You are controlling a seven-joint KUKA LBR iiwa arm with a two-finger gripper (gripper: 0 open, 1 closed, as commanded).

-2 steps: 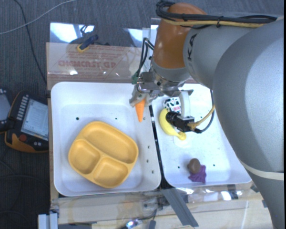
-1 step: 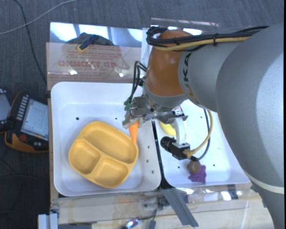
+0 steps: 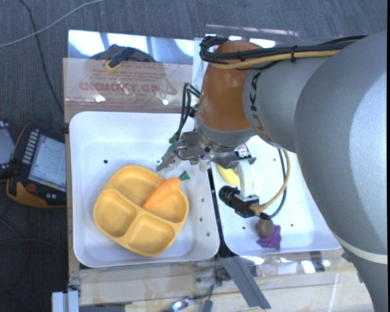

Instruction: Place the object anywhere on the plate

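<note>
Carrot (image 3: 163, 194) lay across yellow divided plate (image 3: 140, 209) in left bin (image 3: 84, 174) | gripper (image 3: 182, 163) hovered just above its tip | finger state could not be told

plate (image 3: 127, 216): looked smooth yellow plastic, slight sheen
carrot (image 3: 162, 194): matt orange
bins (image 3: 84, 174): glossy white plastic

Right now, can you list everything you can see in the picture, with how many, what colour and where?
Plate: one, yellow, three compartments, in the left bin.
Carrot: one, orange with a green top, lying on the plate's upper right part.
Purple object: one, purple, right bin near its front edge.
Yellow object: one, right bin, partly hidden under the arm.
Bins: two, white, side by side.
Pendant: one, orange and black, floor at left.
Arm: one, grey with orange band.
Gripper: one, above the carrot.
</note>
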